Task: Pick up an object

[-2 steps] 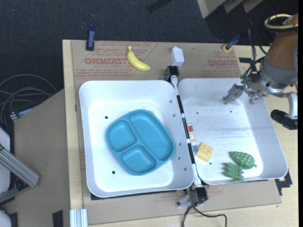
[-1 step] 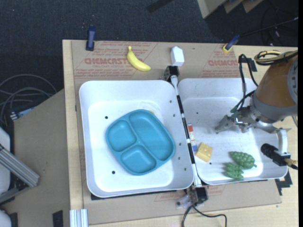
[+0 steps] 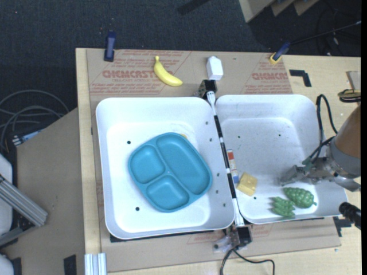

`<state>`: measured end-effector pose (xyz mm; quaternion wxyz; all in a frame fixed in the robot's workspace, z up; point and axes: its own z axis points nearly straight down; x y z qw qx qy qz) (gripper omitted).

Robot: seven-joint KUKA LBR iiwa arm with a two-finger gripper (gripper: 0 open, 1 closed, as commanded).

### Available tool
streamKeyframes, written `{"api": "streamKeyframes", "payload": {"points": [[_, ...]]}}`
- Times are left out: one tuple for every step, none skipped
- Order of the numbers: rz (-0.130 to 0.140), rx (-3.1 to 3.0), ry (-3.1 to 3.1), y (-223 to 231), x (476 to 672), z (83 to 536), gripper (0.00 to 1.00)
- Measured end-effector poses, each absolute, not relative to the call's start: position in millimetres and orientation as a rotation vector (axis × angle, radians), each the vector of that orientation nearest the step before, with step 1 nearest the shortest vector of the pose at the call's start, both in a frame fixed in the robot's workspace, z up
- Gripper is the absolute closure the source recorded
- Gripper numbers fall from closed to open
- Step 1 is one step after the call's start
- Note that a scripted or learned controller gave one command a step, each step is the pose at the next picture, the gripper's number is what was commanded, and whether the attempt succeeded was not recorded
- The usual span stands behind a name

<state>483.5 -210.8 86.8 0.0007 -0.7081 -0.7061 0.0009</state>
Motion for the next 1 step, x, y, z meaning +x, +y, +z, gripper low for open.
{"api": "streamKeyframes", "payload": {"points": [[-0.001,-2.225,-2.219,-209.8,484.6,96.9,1.00]]}}
